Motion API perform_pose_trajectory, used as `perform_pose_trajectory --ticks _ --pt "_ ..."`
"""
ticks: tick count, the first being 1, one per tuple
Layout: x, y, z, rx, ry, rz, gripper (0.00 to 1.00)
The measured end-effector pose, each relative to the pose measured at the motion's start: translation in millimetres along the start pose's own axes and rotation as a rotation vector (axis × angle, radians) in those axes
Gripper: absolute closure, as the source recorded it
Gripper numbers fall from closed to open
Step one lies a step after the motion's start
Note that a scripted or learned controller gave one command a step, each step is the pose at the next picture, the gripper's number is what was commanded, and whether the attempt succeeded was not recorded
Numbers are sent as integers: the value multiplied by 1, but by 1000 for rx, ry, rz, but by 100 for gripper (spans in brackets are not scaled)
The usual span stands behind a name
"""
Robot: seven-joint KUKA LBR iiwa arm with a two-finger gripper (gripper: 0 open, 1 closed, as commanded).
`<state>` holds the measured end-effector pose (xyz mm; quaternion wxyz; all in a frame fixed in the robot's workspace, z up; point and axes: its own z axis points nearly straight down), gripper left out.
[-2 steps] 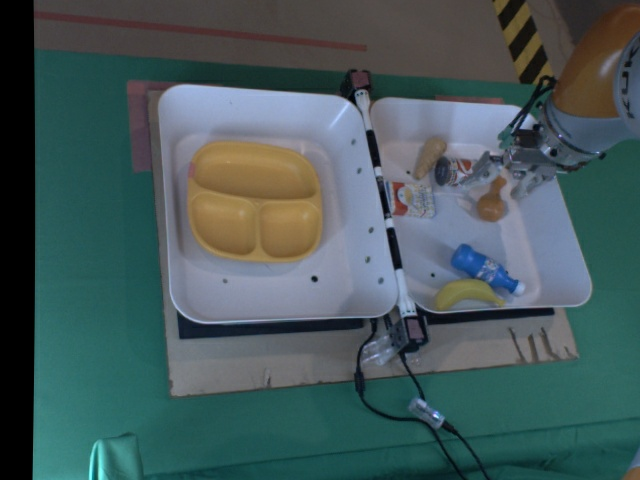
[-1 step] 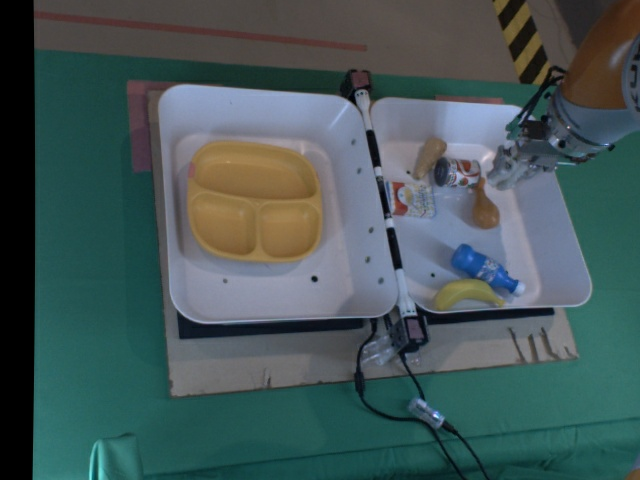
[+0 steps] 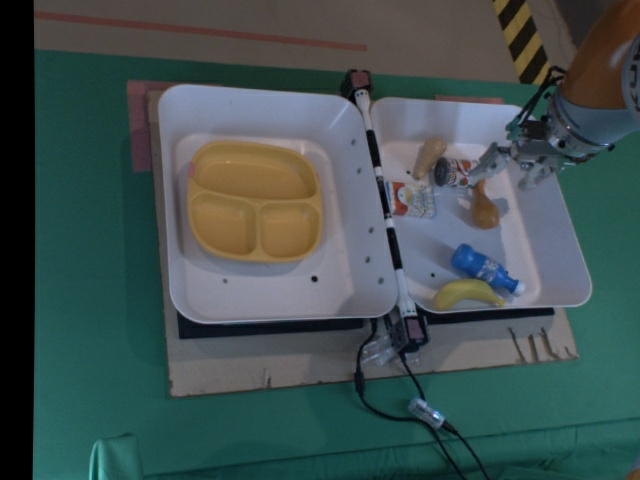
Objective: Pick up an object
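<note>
tool [image 3: 517, 164] with fingers spread, above right bin [image 3: 560, 248], near small can [image 3: 456, 172]

Yellow tray [image 3: 254, 200], white bins [image 3: 340, 268], blue bottle [image 3: 484, 267], yellow banana [image 3: 466, 293], green cloth [image 3: 90, 268].

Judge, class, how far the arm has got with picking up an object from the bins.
Done: nothing looks lifted; the banana, blue bottle and drumstick lie in the right bin. In hand: the gripper hovers open above that bin, near the drumstick and small can. Left: descend, grasp, lift.
</note>
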<state>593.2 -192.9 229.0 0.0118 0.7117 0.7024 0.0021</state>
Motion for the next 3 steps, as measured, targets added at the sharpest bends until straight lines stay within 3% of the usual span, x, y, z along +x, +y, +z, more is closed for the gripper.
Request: perform_pose_trajectory --ticks 1,2,3 --pt "3 -11 41 4 4 -7 0" --pt "-2 -8 25 -11 -6 1 100" --pt "58 26 -108 5 8 -8 100"
